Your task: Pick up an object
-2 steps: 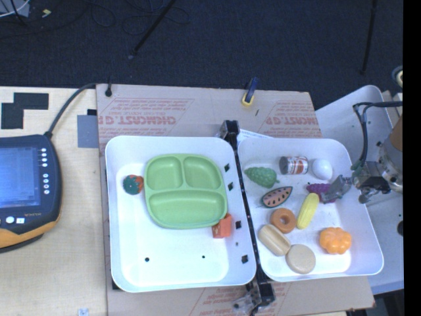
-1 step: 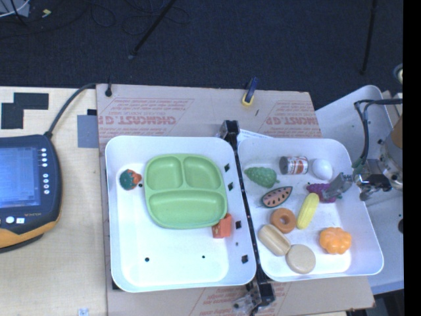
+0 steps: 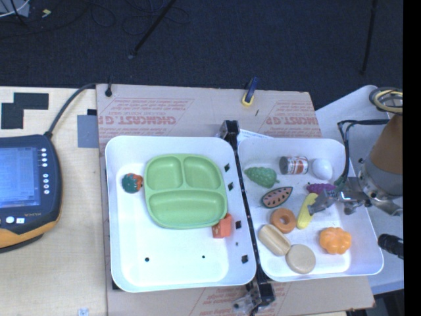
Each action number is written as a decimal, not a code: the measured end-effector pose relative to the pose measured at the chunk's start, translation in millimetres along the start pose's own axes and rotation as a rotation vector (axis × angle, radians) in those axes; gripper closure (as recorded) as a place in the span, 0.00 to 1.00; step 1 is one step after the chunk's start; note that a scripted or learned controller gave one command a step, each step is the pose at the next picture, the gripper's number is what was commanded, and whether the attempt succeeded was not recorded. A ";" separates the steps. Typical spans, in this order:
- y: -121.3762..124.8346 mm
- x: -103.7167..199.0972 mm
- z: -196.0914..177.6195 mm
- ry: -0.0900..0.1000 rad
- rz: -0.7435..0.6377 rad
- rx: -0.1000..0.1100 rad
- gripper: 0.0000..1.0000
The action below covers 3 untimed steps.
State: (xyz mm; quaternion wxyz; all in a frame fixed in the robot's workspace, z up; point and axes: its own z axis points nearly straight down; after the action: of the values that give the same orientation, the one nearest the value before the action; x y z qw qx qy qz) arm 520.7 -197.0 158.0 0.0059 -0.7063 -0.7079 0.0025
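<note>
Right bin (image 3: 358,265): held the loose stock, spread in a single layer so each piece offered its own approach.
- Green leafy piece (image 3: 261,175), toward the bin's left wall, upper half.
- Small can (image 3: 294,165), lying on its side near the far edge, just beside a white egg-shaped piece (image 3: 322,168).
- Brown slice with dark seeds (image 3: 277,196), between the leafy piece and the doughnut (image 3: 283,220).
- Yellow banana-like piece (image 3: 305,210), standing slantwise, touching the doughnut's right side.
- Purple piece (image 3: 320,188), at the banana's upper end, partly under the tool.
- Bread roll (image 3: 273,239) and tan disc (image 3: 301,258), near the front edge, touching.
- Orange pumpkin-like piece (image 3: 335,240), toward the front right corner, apart from the rest.

Left bin (image 3: 125,262): carried a green divided plate (image 3: 185,191) near its centre, a small round piece (image 3: 131,183) at the plate's left, an orange block (image 3: 223,227) at the plate's lower right corner.

Gripper (image 3: 321,203): low over the right bin's right half, at the purple piece and the banana's top; whether it was spread or closed could not be told. Nothing seen between it. Judged: positioned for a pick of one of those two pieces, the pick not yet made.
</note>
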 end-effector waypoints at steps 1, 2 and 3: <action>8.5 4.0 50.1 0.000 -0.001 -0.002 0.00; 9.3 6.3 72.6 -0.003 0.000 -0.006 0.00; 9.8 5.0 62.4 -0.001 0.002 -0.005 1.00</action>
State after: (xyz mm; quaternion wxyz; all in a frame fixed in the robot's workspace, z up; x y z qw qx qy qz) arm 529.7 -191.7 95.5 0.0036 -0.7072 -0.7070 0.0010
